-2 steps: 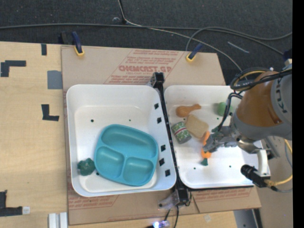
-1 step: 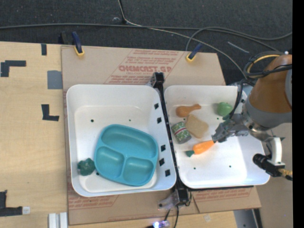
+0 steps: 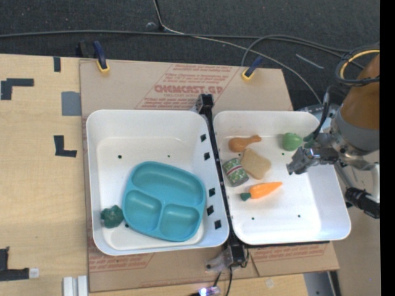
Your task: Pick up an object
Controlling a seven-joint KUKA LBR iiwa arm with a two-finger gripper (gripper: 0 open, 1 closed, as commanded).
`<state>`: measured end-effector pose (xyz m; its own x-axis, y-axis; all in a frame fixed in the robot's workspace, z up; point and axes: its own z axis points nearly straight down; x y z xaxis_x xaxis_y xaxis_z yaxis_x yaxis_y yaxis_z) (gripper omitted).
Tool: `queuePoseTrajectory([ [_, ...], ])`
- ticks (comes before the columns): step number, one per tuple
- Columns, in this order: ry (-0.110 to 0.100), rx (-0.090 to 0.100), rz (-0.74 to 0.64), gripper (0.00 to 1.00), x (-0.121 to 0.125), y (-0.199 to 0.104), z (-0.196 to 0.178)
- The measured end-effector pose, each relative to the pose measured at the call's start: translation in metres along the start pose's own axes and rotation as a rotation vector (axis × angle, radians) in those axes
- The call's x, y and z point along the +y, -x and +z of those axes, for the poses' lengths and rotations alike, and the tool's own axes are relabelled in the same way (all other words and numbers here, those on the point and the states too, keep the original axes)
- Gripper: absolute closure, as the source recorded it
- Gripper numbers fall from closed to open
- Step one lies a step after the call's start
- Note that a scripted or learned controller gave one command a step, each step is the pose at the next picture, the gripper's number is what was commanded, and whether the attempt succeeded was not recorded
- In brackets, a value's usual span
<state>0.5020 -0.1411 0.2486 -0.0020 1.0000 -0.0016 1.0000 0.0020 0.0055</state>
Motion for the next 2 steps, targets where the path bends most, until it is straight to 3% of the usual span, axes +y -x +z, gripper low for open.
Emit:
queuePoseTrajectory([
  [1,-0.005,0.002,0.001,1.0,0.001,0.0,-0.011],
  [2,-0.007,0.001,-0.003,1.0,0.02,-0.052,-0.001],
])
